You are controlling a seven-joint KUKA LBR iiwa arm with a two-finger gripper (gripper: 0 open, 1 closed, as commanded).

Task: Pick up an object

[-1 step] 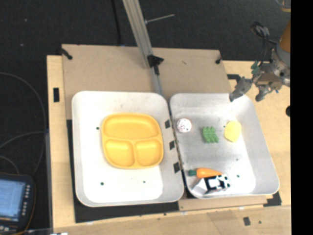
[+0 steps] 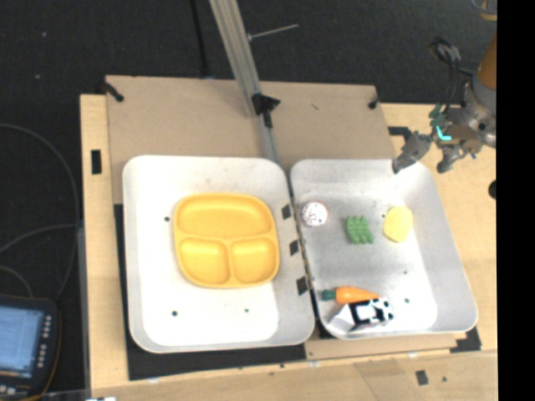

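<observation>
The right bin (image 2: 435, 215) holds several small objects: a white ball (image 2: 313, 214), a green studded block (image 2: 360, 230), a pale yellow lump (image 2: 399, 224), an orange carrot (image 2: 351, 294) and a black-and-white item (image 2: 368, 312) in the near corner. My gripper (image 2: 428, 155) hangs above the far right corner of this bin, up and to the right of the yellow lump. Its two fingers are spread apart, open, with nothing between them.
A yellow three-compartment tray (image 2: 226, 239) lies in the left bin (image 2: 146, 249). A slanted metal post (image 2: 242, 65) rises behind the bins, ending near their shared far edge. A tablet (image 2: 25, 341) sits off the bench at lower left.
</observation>
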